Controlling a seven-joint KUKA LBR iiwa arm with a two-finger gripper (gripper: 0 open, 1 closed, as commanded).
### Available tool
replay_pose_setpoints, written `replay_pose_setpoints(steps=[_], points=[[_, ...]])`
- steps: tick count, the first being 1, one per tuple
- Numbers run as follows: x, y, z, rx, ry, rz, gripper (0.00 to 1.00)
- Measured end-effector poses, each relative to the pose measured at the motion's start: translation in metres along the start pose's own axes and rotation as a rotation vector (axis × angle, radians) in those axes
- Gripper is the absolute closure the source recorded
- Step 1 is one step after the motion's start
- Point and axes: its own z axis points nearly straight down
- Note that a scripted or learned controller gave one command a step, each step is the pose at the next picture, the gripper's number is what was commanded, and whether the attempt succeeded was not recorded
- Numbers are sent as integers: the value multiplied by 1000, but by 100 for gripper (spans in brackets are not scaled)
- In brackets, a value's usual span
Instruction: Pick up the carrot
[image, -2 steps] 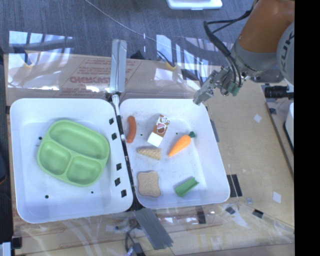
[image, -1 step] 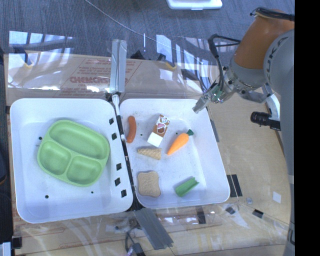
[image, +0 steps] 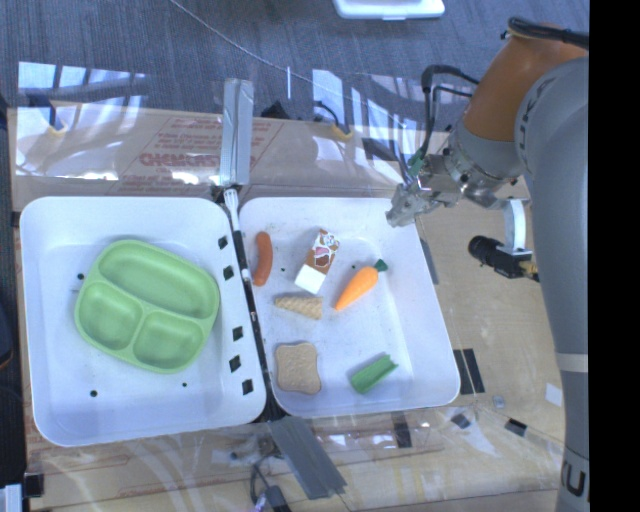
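Carrot (image: 357, 287), a small toy one, lies in the right bin (image: 425, 330), a little right of that bin's middle and well clear of its walls. Its body is a smooth, bright orange cone, with no marks that can be made out from this height, and it is capped by a short dark green tuft at the thick end. It rests flat on the white floor at a slant: the green top points up and to the right, the narrow tip down and to the left. Just left of it stands a small carton (image: 317, 259) printed in brown and white, and below that a ridged tan piece (image: 300, 305) (perhaps a pastry) lies close to the carrot's tip without touching it. Farther left a reddish sausage (image: 262, 257) sits upright near the divider; a slice of toast (image: 297, 367) and a green block (image: 372, 373) lie toward the near edge. The left bin (image: 40, 330) holds a green sectioned plate (image: 146, 304). The gripper (image: 405, 208) hangs over the right bin's upper right corner, near the rim, up and to the right of the carrot and apart from it; whether its fingers are spread or together cannot be told at this angle.
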Motion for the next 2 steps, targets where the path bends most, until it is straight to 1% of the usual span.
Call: replay_pose_setpoints(steps=[1, 2], points=[[5, 25, -24, -4, 0, 413, 100], [22, 24, -14, 2, 1, 616, 100]])
